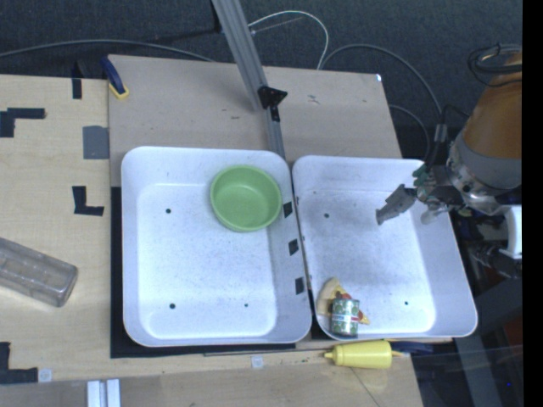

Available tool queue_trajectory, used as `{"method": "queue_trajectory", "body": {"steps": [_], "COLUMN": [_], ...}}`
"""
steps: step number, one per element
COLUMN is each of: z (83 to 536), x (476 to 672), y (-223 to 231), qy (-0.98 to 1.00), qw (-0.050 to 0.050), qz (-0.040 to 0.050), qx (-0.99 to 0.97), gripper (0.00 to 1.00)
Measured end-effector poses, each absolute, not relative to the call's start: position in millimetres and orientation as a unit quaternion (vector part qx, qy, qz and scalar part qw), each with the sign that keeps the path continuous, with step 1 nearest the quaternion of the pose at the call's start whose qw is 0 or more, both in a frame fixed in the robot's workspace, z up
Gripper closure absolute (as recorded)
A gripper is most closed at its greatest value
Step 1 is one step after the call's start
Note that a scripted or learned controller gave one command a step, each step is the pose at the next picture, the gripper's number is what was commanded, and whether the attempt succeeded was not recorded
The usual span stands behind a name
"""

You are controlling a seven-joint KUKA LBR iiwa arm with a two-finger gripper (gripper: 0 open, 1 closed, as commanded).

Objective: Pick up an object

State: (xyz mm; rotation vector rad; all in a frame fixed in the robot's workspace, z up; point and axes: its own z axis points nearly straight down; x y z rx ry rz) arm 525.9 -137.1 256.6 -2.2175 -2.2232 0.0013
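The pincer [409, 203] hangs over the upper right part of the right bin [441, 253], its 2 fingers spread apart with nothing between them. Well below it and to its left, a small can [344, 315] lies in that bin's near left corner, touching a crumpled wrapper [328, 292]. A green bowl [246, 197] sits in the left bin [144, 253]. A yellow bottle [365, 355] lies on the counter [170, 108], just outside the right bin.

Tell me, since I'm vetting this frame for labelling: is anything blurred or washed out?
Camera view: lighting is even, with no harsh glare; the green bowl reads sharply, the small can has a blurry label, and the gripper is soft-edged against the right bin.
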Motion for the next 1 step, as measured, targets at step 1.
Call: {"method": "queue_trajectory", "body": {"steps": [1], "z": [256.6], "x": [525.8], "y": [-137.2], "qy": [-0.708], "qw": [0.001], "qz": [0.0005], "qx": [-0.706], "gripper": [0.0]}}
